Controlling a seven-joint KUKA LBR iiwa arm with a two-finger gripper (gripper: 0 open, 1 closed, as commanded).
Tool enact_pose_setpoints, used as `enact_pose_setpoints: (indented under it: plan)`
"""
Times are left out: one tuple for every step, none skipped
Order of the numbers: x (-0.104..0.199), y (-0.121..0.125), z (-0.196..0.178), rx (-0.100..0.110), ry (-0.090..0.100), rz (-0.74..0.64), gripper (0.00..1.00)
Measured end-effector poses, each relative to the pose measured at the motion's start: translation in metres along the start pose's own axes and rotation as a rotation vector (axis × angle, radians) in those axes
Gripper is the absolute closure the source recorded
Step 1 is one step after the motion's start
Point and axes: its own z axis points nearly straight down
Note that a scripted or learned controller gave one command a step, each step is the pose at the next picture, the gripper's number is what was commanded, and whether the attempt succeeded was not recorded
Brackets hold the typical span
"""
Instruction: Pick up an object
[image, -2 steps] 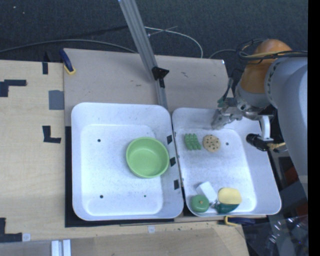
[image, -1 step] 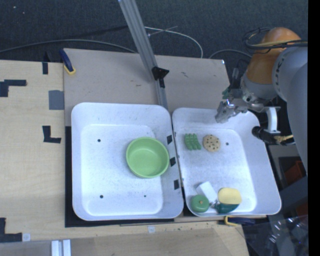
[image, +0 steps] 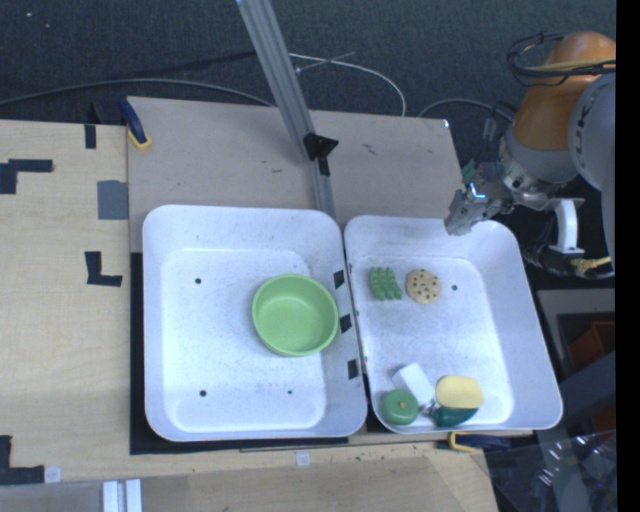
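One dark green item (image: 457, 415) lies half hidden under the yellow piece (image: 460, 391).

Brightness: even and fairly bright across both white bins (image: 250, 225); the floor at the far edge is dim.
Light source: overhead and diffuse.
Shadows: soft and short; a faint one sits inside the green bowl (image: 295, 315) on its left wall.
Glare: the bin rims look slightly washed out; the orange arm (image: 560, 85) shows a mild sheen.
Sharpness: soft overall, grainy; the small items near right blur together.
Edges: the near right corner is dark and unclear.
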Motion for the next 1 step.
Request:
enact_pose_setpoints:
  plan:
    - [0.0001,0.0013,-0.0537,-0.002,-0.001,-0.001,1.00]
